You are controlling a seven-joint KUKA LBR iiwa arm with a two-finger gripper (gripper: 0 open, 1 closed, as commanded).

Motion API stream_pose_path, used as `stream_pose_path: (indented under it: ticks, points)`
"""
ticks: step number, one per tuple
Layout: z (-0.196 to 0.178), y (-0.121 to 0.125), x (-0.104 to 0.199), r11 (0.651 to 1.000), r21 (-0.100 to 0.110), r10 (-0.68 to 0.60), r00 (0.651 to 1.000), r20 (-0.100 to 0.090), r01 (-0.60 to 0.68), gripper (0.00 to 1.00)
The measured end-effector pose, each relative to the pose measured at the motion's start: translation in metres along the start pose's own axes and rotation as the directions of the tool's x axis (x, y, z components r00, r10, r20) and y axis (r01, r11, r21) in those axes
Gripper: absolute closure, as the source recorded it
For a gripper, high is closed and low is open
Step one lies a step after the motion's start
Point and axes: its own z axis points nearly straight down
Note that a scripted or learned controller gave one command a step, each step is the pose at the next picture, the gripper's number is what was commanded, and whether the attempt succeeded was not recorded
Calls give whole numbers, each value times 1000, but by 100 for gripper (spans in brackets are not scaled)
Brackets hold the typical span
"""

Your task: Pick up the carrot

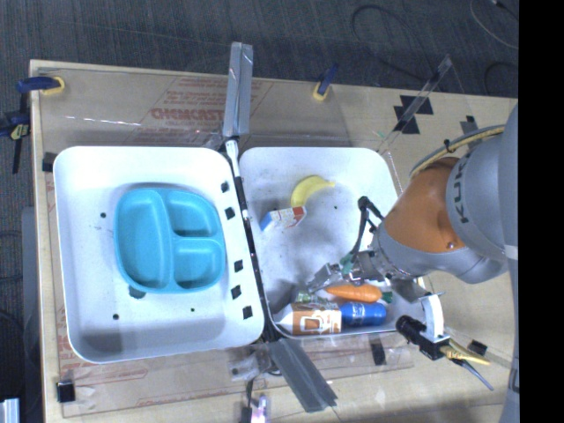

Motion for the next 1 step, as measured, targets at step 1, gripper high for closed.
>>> stream_pose_path:
  ticks: [1]
  points:
    - [-10,1,0,1000,0,-4,1000,0,4,100]
